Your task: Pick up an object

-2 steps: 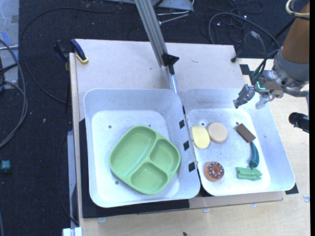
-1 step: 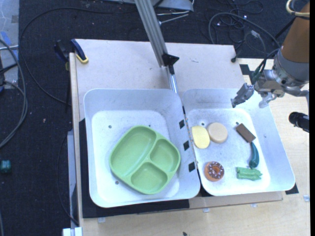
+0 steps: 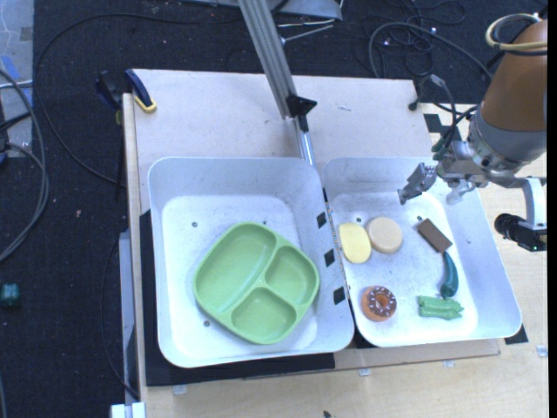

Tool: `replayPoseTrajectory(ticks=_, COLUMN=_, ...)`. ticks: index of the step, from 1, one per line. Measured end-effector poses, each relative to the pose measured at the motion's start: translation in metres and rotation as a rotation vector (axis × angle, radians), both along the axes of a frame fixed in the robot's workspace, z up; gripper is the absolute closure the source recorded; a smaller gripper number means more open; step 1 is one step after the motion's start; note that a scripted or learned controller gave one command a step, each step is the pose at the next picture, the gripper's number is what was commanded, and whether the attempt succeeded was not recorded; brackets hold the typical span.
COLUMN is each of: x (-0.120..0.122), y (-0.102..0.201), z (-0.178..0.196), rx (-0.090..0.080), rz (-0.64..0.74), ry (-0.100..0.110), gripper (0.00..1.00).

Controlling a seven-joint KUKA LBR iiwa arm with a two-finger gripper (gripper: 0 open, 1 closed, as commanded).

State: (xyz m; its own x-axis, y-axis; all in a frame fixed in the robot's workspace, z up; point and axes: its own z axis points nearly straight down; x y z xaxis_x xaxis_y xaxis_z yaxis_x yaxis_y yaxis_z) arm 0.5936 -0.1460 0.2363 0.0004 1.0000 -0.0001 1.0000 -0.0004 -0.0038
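The right bin (image 3: 487, 259) holds several small items: a yellow piece (image 3: 354, 242), a round beige piece (image 3: 385, 234), a brown block (image 3: 432, 234), a teal curved piece (image 3: 449, 274), a green piece (image 3: 439, 307) and a sprinkled donut (image 3: 379, 303). My gripper (image 3: 435, 188) hangs over the bin's far part, just above and behind the brown block. Its fingers are spread open, with nothing between them.
The left bin (image 3: 174, 198) carries a light green divided plate (image 3: 256, 281). A metal pole (image 3: 271, 46) slants down to the ridge between the bins. Cables lie on the dark floor around the bench. The arm's orange band (image 3: 518, 68) rises at the right.
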Motion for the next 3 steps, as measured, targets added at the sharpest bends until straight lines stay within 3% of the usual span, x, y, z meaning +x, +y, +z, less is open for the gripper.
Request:
replayPoseTrajectory(ticks=2, x=-0.008, y=-0.003, z=-0.109, rx=0.001, rz=-0.001, ry=0.001, gripper=0.00)
replayPoseTrajectory(ticks=3, x=-0.007, y=-0.003, z=-0.095, rx=-0.001, rz=0.000, ry=-0.005, gripper=1.00)
